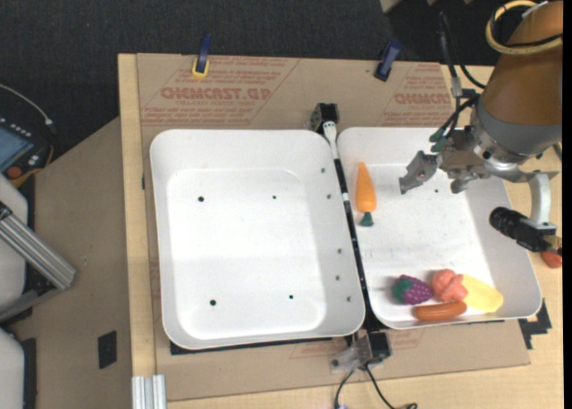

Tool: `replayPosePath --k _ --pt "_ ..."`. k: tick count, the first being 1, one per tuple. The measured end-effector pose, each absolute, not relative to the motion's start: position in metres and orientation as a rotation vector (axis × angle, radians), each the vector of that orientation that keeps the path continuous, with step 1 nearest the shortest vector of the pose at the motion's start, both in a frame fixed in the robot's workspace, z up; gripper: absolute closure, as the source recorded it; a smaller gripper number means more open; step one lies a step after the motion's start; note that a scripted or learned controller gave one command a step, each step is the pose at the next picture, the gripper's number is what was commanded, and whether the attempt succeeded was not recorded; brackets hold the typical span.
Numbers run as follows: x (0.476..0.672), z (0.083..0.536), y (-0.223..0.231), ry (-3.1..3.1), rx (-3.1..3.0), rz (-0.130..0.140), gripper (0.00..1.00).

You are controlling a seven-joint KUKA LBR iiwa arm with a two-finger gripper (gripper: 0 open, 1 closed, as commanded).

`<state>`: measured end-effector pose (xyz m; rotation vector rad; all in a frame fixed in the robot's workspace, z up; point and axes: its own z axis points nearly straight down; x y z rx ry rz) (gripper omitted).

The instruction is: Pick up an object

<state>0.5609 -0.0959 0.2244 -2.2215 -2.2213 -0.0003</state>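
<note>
Nothing picked up yet: claw (435,175) spread wide and holding nothing, poised over the far part of the right bin (500,255). Carrot (365,187) just left of it by the divider, untouched; grapes (411,289), sausage (439,311) and others clustered at the near edge. Descent, closing and lift all left to do.

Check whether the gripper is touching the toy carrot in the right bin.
Apart. The camera view shows bare white bin floor between the gripper and the carrot, which lies alone near the right bin's left wall.
</note>
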Motion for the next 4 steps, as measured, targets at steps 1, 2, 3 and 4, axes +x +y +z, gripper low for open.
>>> replayPosePath --k 1,2,3,4 --pt "0.577 0.183 -0.028 -2.222 -2.215 0.003 0.00" --pt "0.594 0.185 0.002 -2.225 -2.220 -0.003 0.00" --pt "0.593 0.185 0.001 -2.222 -2.222 -0.002 0.00" --pt "0.593 0.185 0.001 -2.222 -2.222 -0.002 0.00"
